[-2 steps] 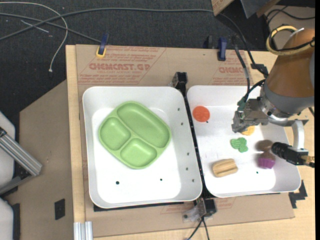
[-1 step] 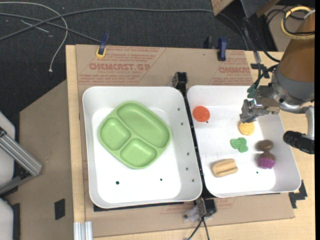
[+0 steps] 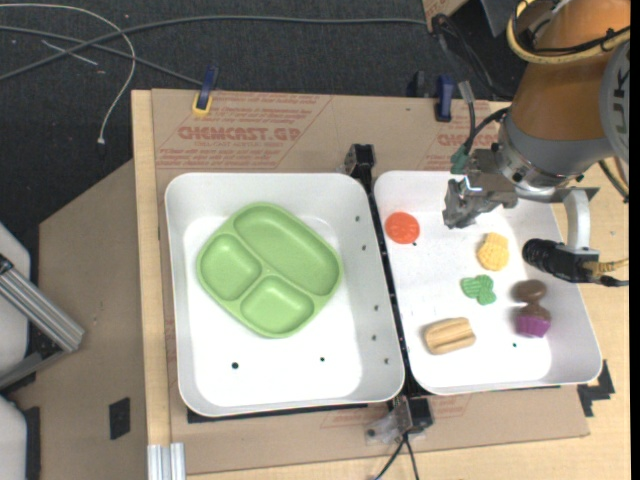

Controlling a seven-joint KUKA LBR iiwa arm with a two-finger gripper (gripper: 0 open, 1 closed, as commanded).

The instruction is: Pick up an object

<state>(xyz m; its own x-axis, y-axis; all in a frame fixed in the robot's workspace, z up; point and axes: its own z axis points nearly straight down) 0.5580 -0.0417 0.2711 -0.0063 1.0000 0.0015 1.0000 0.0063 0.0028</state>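
Note:
The right bin (image 3: 570,368) holds several small toy foods: an orange round piece (image 3: 402,228), a yellow piece (image 3: 492,252), a green piece (image 3: 479,289), a brown piece (image 3: 529,292), a purple piece (image 3: 532,321) and a tan bread roll (image 3: 449,335). My gripper (image 3: 460,210) hangs over the back of this bin, between the orange piece and the yellow piece, touching neither. Nothing shows between its tips.
The left bin (image 3: 200,368) holds a green divided plate (image 3: 268,267). A black clamp (image 3: 359,158) sits at the back between the bins. Both bins rest on a cardboard sheet (image 3: 240,128). Loose cables lie on the dark floor at the upper left.

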